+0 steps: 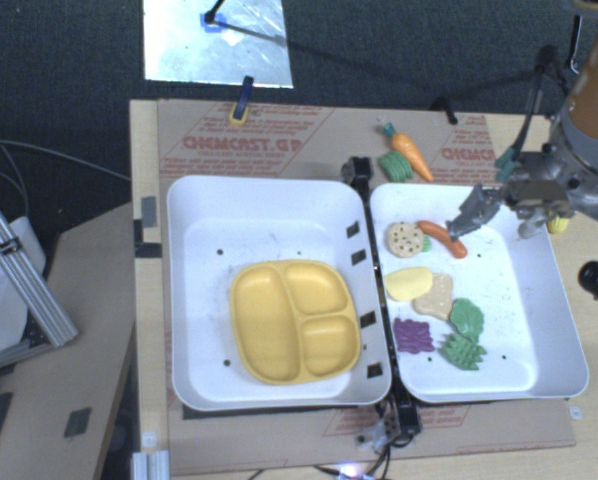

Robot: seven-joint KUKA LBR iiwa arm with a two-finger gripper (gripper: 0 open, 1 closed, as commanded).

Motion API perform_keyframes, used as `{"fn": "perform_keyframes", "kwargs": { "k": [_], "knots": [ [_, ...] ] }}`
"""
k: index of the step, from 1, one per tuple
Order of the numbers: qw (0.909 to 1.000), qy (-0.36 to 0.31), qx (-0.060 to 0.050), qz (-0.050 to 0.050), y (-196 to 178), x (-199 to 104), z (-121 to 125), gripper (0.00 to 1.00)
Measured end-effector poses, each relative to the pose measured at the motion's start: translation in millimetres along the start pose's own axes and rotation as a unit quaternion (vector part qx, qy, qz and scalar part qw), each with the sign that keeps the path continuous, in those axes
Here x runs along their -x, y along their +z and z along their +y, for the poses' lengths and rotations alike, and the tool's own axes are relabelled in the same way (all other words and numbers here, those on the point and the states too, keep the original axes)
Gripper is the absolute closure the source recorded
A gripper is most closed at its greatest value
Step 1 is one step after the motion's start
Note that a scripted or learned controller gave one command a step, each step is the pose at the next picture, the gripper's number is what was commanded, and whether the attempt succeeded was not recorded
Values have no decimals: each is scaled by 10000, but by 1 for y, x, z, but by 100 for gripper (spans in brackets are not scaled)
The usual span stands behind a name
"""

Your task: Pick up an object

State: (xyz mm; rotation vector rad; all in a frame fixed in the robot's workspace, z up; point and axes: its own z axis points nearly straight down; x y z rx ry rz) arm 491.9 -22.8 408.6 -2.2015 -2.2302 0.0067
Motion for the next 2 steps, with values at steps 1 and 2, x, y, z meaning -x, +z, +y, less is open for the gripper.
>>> {"fn": "perform_keyframes", "kwargs": {
  "k": [1, 2],
  "knots": [
    [9999, 9, 122, -2, -114, -50, 13, 0],
    [10000, -16, -6, -9, 13, -172, -5, 0]
  ]
}}
